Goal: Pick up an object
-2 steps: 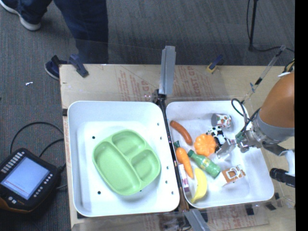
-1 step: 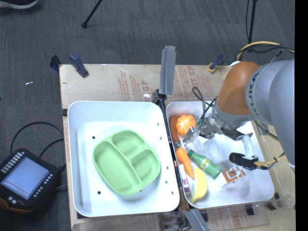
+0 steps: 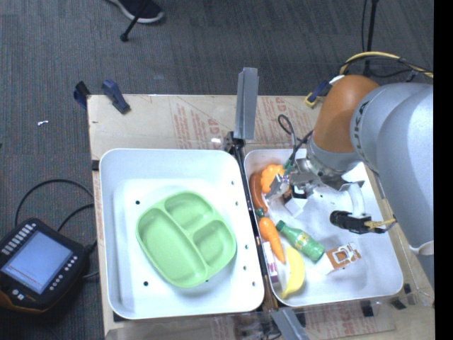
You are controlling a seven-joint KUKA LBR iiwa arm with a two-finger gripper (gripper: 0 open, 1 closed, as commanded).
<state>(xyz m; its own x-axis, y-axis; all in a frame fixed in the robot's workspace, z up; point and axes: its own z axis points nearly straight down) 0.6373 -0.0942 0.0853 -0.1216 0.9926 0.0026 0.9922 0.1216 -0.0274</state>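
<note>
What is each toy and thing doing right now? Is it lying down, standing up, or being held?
green plate: lying flat in the left bin, right way up.
green bottle: lying on its side in the right bin.
carrot: lying down by the bin's left wall.
banana: lying flat near the front.
gripper: lowered into the right bin, not seen holding anything.

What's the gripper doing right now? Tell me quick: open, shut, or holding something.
Gripper: cannot be told. It sits low in the right bin, near the orange toy; nothing is seen held.
</note>
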